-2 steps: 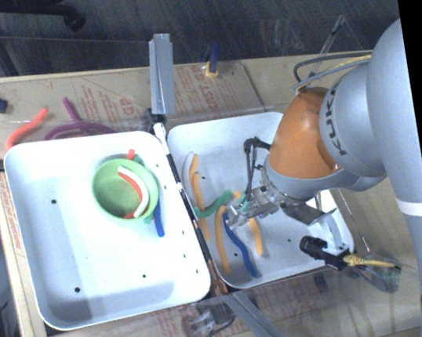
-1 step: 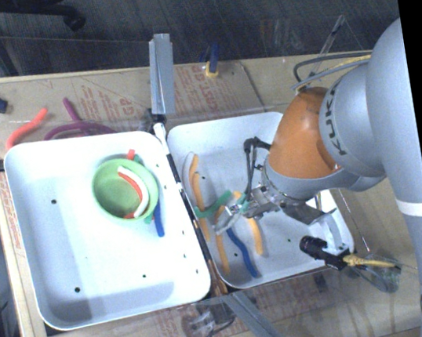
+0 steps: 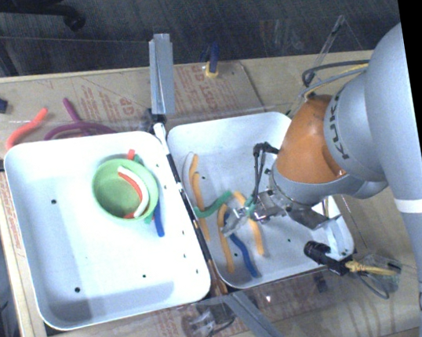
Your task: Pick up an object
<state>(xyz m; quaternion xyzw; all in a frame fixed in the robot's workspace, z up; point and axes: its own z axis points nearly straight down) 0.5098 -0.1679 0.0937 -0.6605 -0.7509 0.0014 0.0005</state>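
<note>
- The pincer (image 3: pixel 244 215) hangs low in the right bin (image 3: pixel 283 124) among tangled strips; whether it is clenched cannot be made out.
- One green bowl (image 3: pixel 123 189) sits in the left bin (image 3: pixel 50 253).

The shallow white left bin (image 3: pixel 51 260) lies mostly bare around 1 green plastic bowl (image 3: pixel 123 189); thin orange, green and blue strips (image 3: pixel 233 232) crowd the right bin's (image 3: pixel 214 135) left half.

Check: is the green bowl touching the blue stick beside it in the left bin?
Touching. Camera view shows the blue stick emerging from under the green bowl's lower right rim, no gap.
</note>
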